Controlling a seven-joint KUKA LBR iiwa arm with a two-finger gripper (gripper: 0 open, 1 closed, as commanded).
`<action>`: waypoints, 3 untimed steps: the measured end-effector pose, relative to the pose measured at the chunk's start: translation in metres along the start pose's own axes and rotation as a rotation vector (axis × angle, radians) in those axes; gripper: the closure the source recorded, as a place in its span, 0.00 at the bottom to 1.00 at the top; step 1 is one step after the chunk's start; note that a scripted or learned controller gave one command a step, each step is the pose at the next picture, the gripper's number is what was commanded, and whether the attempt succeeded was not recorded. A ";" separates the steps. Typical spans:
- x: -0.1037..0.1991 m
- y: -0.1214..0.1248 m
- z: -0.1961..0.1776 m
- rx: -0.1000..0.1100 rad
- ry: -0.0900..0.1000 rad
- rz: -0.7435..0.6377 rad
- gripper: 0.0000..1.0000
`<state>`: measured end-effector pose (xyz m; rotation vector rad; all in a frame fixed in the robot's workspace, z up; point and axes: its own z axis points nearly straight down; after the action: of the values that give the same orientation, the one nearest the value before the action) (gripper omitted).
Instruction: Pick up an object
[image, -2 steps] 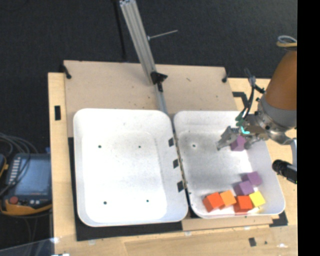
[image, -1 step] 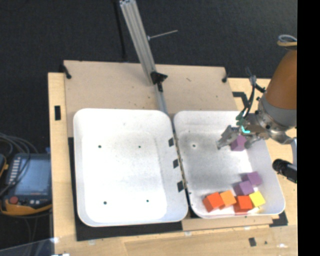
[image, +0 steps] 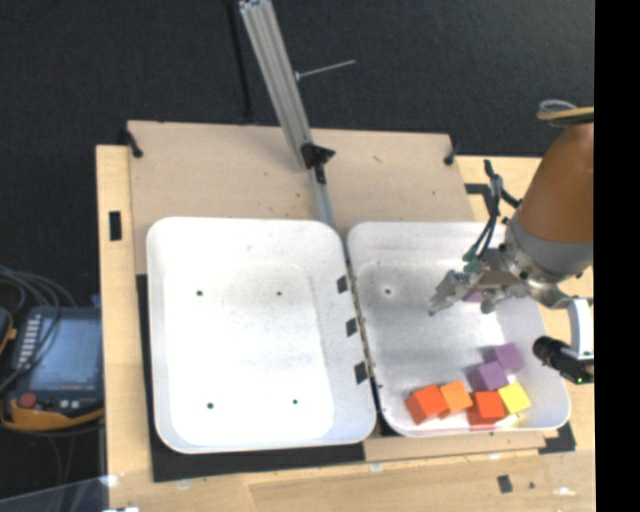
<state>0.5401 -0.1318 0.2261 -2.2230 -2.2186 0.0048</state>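
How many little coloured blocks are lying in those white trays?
6, all at the near right corner of the right tray: two purple blocks, three orange blocks and one yellow block. They are packed tight, so another may be hidden.

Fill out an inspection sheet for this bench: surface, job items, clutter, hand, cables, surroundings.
Surface: wooden bench bearing a left bin and a right bin, side by side.
Job's things: blocks clustered in the right bin's near right corner: orange blocks, red block, yellow block, purple blocks.
Clutter: nothing seen.
Hand: hand over the right bin's far part, apart from the blocks; finger state unclear.
Cables: dark cables along the arm; more beside the pendant.
Surroundings: metal pole, control pendant left of the bench, dark floor.
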 end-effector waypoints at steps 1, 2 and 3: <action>-0.003 0.003 0.043 0.001 0.001 0.001 0.00; 0.003 -0.006 0.098 0.003 0.001 0.000 0.00; 0.001 -0.004 0.084 -0.006 0.001 0.009 1.00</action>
<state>0.5362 -0.1307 0.1418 -2.2355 -2.2119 -0.0030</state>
